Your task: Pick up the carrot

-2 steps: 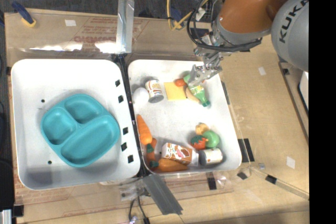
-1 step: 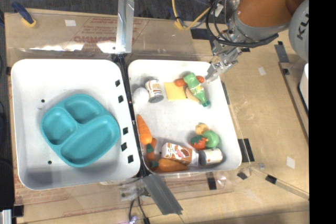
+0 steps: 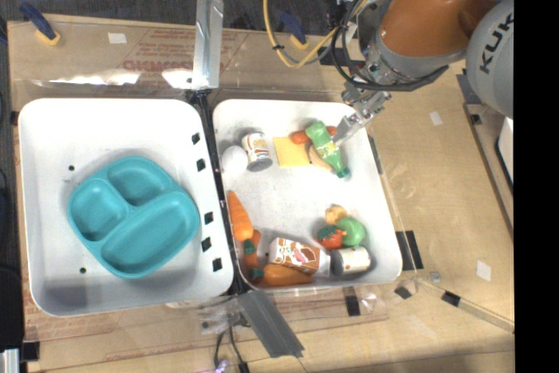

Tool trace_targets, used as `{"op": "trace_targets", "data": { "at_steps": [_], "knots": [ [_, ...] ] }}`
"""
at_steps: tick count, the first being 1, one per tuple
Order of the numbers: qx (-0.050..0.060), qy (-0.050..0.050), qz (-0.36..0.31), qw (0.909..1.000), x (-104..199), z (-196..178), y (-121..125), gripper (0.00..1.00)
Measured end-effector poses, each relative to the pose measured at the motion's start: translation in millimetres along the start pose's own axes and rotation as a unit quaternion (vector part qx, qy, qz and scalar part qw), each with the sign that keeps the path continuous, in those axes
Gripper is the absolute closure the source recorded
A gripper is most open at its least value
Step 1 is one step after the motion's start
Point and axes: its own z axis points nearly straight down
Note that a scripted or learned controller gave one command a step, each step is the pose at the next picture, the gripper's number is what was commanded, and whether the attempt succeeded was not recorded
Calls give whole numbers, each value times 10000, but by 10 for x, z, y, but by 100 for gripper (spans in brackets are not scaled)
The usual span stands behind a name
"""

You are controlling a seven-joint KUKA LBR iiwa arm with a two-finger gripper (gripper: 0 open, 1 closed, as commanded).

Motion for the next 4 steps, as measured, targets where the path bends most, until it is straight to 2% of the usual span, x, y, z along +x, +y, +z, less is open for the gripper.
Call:
{"op": "trace_targets", "data": {
  "at_steps": [1, 2, 3, 4],
  "knots": [
    [22, 17, -999, 9950, 7, -26, -11, 100],
    [23, 16, -1950, 9808, 9, -187, -11, 100],
    [14, 9, -2670, 9637, -117, -30, -64, 100],
    [31, 31, -3723, 9281, 87, -585, 20, 100]
  ]
}}
